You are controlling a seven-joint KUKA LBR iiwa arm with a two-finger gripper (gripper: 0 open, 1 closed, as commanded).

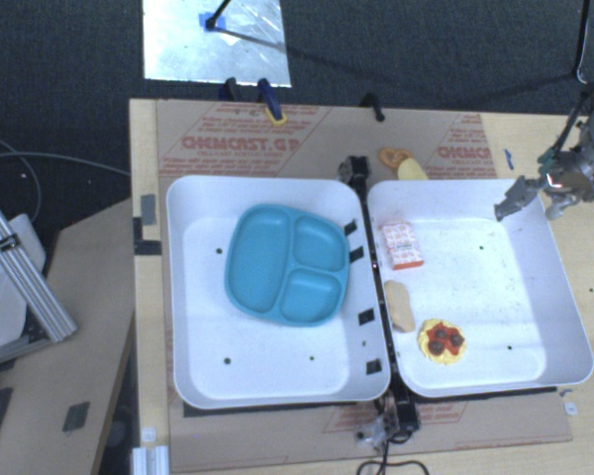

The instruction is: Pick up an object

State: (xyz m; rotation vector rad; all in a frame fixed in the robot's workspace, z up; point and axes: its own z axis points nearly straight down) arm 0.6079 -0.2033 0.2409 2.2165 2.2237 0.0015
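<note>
Three small things lie in the right bin (535, 265): a red-and-white packet (400, 244) near its inner wall, a pale beige piece (401, 306) below that, and a toy pizza (442, 340) toward the bench's front edge. At the bin's far right corner the hand (520, 198) hovers with nothing in it (whether released or clenched I cannot tell). Judging by this, the approach step is on; next it must travel over one piece and descend.

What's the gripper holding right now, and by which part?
Nothing visible: the gripper hangs over the right bin's upper right corner, apart from the red-and-white packet and toy pizza.
</note>
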